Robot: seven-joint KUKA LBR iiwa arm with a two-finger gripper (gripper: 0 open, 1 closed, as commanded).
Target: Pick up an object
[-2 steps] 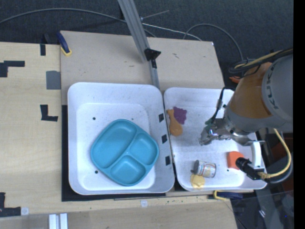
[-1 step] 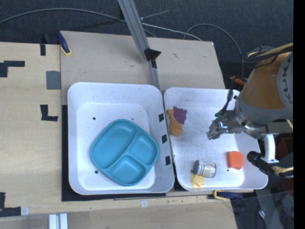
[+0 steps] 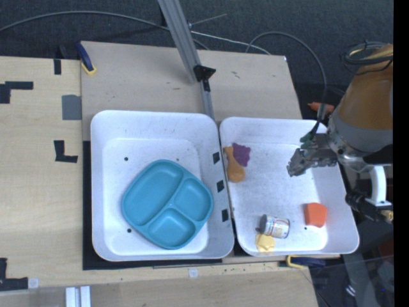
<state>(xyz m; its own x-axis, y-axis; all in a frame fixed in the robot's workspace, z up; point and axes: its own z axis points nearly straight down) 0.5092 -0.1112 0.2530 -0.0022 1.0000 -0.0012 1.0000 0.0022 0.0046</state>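
My gripper [image 3: 298,165] hangs over the right side of the right bin [image 3: 281,134], its dark fingers pointing left and down. Nothing shows between them. In that bin lie a purple piece [image 3: 241,152] and an orange-tan piece [image 3: 234,169] at the left wall, a small silver can [image 3: 276,226] on its side near the front, a yellow piece [image 3: 264,242] at the front rim, and an orange block [image 3: 314,214] at the front right. The orange block is below and slightly right of the gripper, apart from it.
The left bin [image 3: 105,171] holds a blue divided plate [image 3: 167,203]. A grey metal bar [image 3: 180,27] slants down from the top to the bins' shared back corner. Cables run across the dark floor behind the bench.
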